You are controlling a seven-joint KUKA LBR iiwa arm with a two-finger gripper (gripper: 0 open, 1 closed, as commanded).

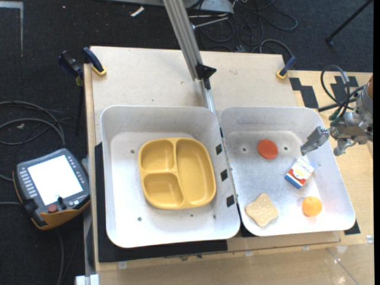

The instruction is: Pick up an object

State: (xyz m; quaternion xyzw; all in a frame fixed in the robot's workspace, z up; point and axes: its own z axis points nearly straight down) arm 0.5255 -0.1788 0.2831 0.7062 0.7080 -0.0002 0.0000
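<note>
I count two shallow white bins (119, 159), one yellow divided plastic tray (177, 172), one red round disc (268, 149), one small blue-and-white carton (299, 174), one orange ball (312, 206) and one beige toast slice (262, 210).

Yellow divided tray (177, 172) sits in left bin (119, 218). Teach pendant (52, 186) on the floor left of tabletop (148, 79); cables (255, 16) behind.

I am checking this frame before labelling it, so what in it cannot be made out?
- Pincer, camera view: too small and blurred to tell whether it grips anything.
- Arm: cut off by the right edge.
- Small carton: print too small to read.
- Yellow tray: the slanted view hides the compartments' depth.
</note>
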